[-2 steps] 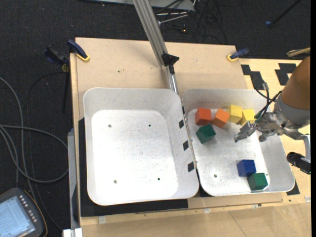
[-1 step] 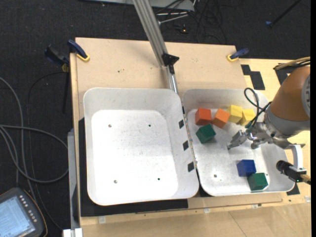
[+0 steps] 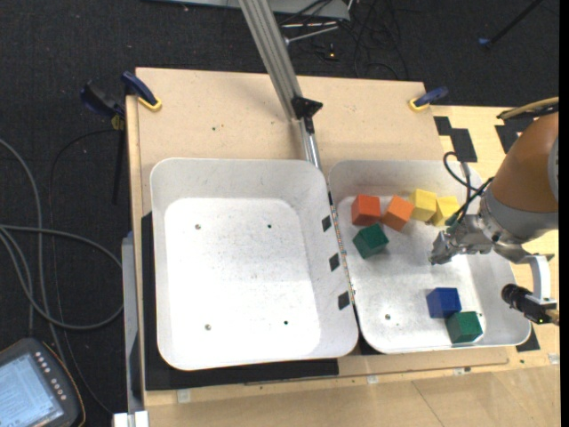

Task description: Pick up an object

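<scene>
On the bench (image 3: 222, 114), two shallow white bins are set side by side. The left bin (image 3: 178, 185) is the larger in view. The right bin (image 3: 400, 338) is seen to hold seven blocks. Near its back edge, a row is formed by a red-orange block (image 3: 365, 209), an orange block (image 3: 399, 212) and two yellow blocks (image 3: 425, 205) (image 3: 447, 210), each touching or just beside the next. A green block (image 3: 371, 239) lies just in front of the red-orange one. Toward the front right corner, a blue block (image 3: 443, 302) and a second green block (image 3: 464, 326) are placed touching. The gripper (image 3: 442, 253) is lowered inside the right bin, just in front of the yellow blocks; nothing is seen between its fingers, and their spread cannot be told.
</scene>
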You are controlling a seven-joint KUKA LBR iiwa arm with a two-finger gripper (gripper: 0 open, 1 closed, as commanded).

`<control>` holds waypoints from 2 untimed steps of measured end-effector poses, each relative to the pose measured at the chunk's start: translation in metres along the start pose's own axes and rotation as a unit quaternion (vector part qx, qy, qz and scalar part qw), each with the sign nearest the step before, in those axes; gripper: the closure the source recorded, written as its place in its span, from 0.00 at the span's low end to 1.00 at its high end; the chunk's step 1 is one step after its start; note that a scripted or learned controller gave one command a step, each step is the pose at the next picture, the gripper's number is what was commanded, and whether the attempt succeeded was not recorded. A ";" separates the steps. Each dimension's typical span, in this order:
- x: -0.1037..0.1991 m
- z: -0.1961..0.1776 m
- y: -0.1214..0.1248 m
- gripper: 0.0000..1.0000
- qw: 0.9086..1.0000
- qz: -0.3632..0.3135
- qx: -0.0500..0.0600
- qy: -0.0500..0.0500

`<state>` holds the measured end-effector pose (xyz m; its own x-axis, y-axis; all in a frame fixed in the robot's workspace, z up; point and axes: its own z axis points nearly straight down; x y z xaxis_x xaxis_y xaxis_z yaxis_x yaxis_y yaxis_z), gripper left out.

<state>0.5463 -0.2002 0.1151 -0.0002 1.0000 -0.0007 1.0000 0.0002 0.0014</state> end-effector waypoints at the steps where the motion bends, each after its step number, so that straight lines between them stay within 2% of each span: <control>1: -0.001 -0.061 -0.005 1.00 1.000 -0.001 -0.002 -0.001; 2: -0.002 -0.115 -0.002 1.00 1.000 -0.001 -0.003 -0.001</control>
<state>0.5437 -0.2017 0.2300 -0.0028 1.0000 -0.0030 1.0000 0.0028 0.0069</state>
